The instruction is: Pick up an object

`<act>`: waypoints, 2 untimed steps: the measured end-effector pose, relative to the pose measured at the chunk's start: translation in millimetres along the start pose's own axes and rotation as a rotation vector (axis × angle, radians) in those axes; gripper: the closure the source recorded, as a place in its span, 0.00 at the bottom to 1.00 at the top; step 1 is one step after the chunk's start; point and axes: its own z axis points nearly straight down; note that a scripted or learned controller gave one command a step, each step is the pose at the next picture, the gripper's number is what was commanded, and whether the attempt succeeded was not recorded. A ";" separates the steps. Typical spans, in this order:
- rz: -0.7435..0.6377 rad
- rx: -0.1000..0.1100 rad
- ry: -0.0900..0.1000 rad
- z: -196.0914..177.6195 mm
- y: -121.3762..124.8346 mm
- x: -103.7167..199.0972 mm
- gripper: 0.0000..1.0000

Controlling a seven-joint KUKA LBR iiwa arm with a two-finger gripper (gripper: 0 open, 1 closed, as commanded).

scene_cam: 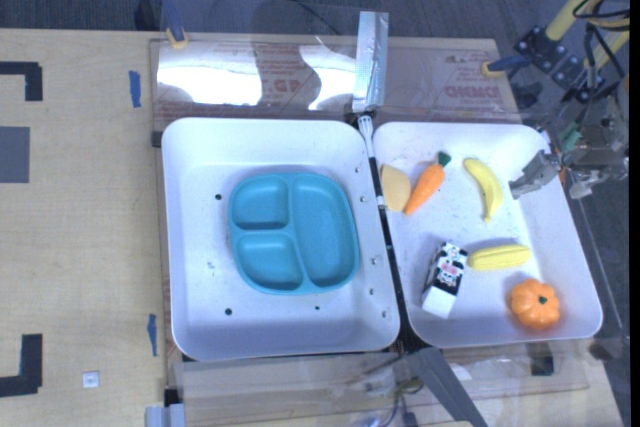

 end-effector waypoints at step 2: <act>-0.074 -0.009 0.003 186.8 99.4 -39.6 0.00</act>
